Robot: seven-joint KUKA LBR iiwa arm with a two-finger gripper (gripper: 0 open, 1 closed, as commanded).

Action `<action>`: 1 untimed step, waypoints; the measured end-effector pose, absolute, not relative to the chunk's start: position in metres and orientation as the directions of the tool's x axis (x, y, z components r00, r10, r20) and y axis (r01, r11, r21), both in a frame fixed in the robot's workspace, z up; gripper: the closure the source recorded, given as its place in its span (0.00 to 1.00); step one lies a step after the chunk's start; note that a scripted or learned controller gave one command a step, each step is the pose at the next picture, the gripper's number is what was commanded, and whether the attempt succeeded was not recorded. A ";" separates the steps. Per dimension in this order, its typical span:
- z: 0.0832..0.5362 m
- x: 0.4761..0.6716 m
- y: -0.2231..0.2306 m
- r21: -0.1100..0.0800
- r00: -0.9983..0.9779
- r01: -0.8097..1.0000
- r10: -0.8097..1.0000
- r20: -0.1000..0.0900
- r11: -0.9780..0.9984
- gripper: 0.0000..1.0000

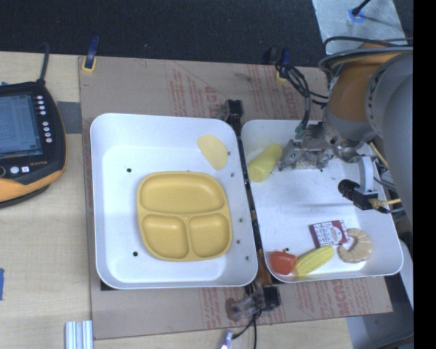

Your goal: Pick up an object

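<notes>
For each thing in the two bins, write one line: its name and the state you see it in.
Yellow divided tray: flat, left bin.
Pale yellow piece: leaning on left bin's back wall.
Yellow cylinder: lying beside gripper.
Corn, tomato: touching, front edge.
Red packet: flat.
Ring biscuit: flat.

My arm: one grey metal arm (392,115) with an orange band (352,86) above the wrist, entering from the right edge of the camera view and bent downward. My two-finger metal gripper (299,155): at the arm's left end, low and pointing leftward; a tangle of dark cables runs along the wrist behind it.
</notes>
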State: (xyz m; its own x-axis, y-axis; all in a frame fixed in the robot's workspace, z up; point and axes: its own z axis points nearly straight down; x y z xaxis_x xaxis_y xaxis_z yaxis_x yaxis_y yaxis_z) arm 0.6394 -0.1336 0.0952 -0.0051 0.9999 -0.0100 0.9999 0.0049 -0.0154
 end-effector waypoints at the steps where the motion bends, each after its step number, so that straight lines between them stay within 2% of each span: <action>1: 0.097 0.648 -0.135 -0.028 -0.002 1.000 1.000 -0.011 0.002 0.00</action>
